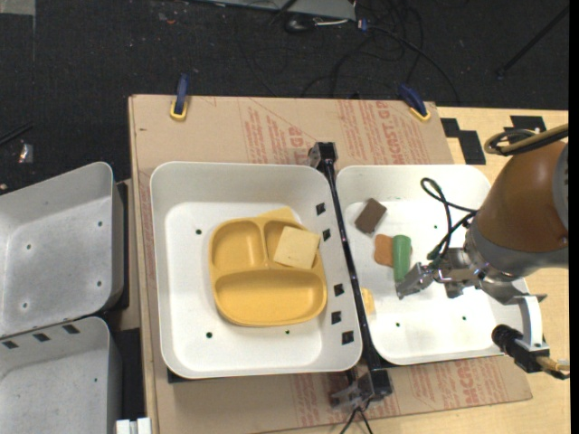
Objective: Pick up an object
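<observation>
The bench [235, 134] is a brown board with red print, clamped along its far edge by two yellow-and-blue clamps [179, 107]. On it sit two shallow white bins side by side, touching along a black divider strip.

The left bin [181, 242] holds a yellow tray [262, 301] with three compartments, lying near the bin's middle. A pale block [296, 247] rests tilted in the tray's far right compartment, overlapping the ridge between compartments.

The right bin [425, 337] takes the arm [529, 211], which comes in over its right edge, its orange band large in the view and the grey wrist below it. A black cable loops from the wrist toward the bin's far edge.

The gripper [412, 283] is low over the middle of the right bin, pointing toward the divider. I cannot tell whether its fingers are wide or narrow, and nothing can be seen between them.

Three small things lie in the right bin's far left part. A brown block [369, 215] sits nearest the far edge. Nearer the middle, an orange piece [385, 250] lies touching a green piece [401, 253]; the green piece's near end is just beside the gripper tip. A small yellow bit [366, 299] lies against the divider at the bin's left edge.
</observation>
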